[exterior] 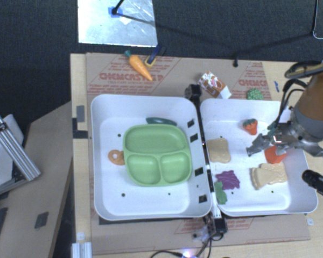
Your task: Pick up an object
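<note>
Toys lie in the right bin, our landmark. Nearest to us, along its front, we see a purple grape bunch and a tan bread slice. Further in lies a second tan slice, and an orange-red toy sits just beside the gripper. We judge that this toy is the target, because the arm reaches down toward it from the right. Whether the jaws are spread or closed, we cannot tell. Toward the bin's back wall a small strawberry rests. Left of the bin, a green divided plate fills the other bin. Beyond the bin, on the tabletop, lies a carrot.
</note>
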You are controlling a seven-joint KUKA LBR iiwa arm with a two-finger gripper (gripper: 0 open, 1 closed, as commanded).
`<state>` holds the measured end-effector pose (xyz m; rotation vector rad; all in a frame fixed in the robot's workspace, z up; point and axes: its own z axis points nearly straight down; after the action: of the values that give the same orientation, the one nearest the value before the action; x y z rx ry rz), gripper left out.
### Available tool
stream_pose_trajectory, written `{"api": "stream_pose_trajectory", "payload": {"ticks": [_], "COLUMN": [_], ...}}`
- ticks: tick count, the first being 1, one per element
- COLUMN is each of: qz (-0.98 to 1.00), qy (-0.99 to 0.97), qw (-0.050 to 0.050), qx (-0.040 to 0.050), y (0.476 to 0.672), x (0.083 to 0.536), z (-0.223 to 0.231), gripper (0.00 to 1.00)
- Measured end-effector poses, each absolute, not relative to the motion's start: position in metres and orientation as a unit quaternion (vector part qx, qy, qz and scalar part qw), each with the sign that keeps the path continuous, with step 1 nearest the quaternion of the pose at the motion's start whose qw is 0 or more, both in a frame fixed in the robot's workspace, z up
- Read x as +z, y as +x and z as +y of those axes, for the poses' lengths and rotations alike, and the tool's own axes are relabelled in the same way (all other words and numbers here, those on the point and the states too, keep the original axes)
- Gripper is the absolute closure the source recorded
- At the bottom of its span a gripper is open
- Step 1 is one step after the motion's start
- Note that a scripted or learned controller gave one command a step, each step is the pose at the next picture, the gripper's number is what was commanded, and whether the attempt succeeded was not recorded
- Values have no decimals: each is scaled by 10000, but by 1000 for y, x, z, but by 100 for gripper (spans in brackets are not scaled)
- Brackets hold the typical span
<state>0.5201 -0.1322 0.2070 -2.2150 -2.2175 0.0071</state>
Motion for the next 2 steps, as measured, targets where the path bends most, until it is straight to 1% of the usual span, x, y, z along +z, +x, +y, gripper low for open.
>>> {"api": "stream_pose_trajectory", "payload": {"ticks": [1,2], "qz": [-7083,-7080], "qy": [-7059,-7062], "qw": [-4,20], "qx": [-5,8], "y": [523,528], "x": [212,153], "z": [-132,-125], "gripper": [0,0]}}
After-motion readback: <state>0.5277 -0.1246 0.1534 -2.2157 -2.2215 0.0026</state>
